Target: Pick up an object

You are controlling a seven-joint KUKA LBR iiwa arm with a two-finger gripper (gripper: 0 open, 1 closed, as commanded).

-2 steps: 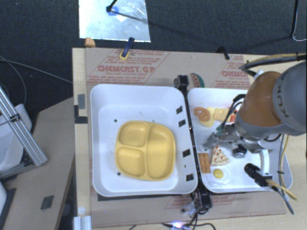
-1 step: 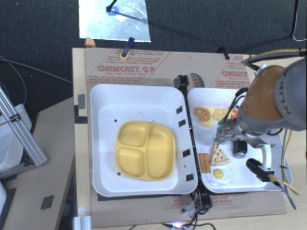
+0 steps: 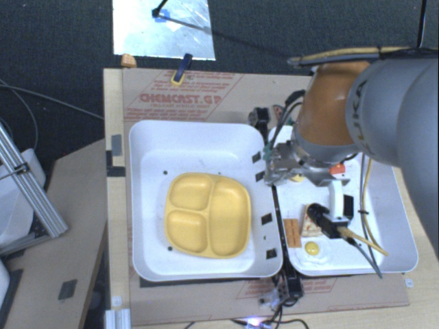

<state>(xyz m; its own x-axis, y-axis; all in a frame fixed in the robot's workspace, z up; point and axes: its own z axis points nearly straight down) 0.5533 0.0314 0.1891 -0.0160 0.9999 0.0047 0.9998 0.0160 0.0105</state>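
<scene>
Grey arm (image 3: 394, 94) reaches in from right — wrist bent downward.

Two white bins: the left bin (image 3: 147, 184) and the right bin (image 3: 398, 242). One yellow divided tray (image 3: 207, 214). Perhaps three small food pieces: egg (image 3: 312, 249), wafer (image 3: 292, 232), toast (image 3: 314, 219), partly hidden.

Big round grey arm (image 3: 391, 108), smooth and shiny, wide orange band (image 3: 329, 108) near the wrist, thin black cables (image 3: 285, 112) looping beside it, small dark metal parts under the wrist
</scene>
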